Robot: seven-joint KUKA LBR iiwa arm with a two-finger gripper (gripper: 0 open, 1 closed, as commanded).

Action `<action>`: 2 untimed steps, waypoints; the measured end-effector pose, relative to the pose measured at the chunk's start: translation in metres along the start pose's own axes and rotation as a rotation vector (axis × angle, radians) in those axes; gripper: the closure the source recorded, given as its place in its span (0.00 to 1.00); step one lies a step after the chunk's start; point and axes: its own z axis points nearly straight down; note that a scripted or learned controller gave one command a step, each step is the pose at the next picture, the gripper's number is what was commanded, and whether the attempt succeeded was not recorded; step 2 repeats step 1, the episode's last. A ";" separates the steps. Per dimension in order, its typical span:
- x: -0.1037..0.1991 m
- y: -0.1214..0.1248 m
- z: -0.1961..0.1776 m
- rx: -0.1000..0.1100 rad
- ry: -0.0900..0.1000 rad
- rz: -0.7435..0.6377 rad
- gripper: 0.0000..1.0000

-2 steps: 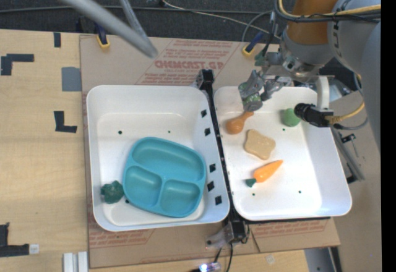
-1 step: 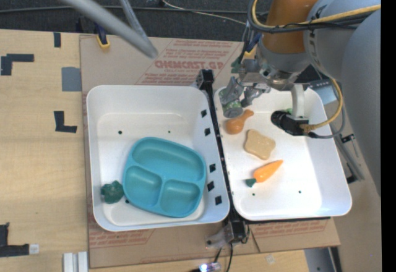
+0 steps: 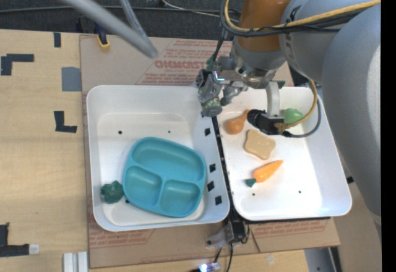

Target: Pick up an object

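White plastic: you have two shallow white bins side by side on a cardboard-covered bench, the left bin (image 3: 102, 104) and the right bin (image 3: 322, 196).
Left bin contents: a teal divided tray (image 3: 164, 176) lies near the middle, with a small dark green broccoli piece (image 3: 112, 191) just beside its left edge.
Right bin contents: a tan bread slice (image 3: 258, 144) sits near the centre, an orange carrot (image 3: 267, 171) just below it, a small orange-brown pear-shaped piece (image 3: 234, 123) to its upper left, and a green item (image 3: 292, 115) partly hidden behind the arm's black parts.
Arm: your grey arm with its orange band reaches in from the right.
Gripper: the gripper (image 3: 211, 106) hangs over the wall between the bins, near the back.
Pincer state: you cannot tell whether it is open or closed, and nothing is seen in its grasp.
Progress: by my reading, no object is lifted yet; choosing, gripping and raising one all remain.
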 end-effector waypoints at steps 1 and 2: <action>0.054 -0.011 -0.003 0.001 0.000 0.000 1.00; 0.054 -0.011 -0.003 0.001 0.000 0.000 1.00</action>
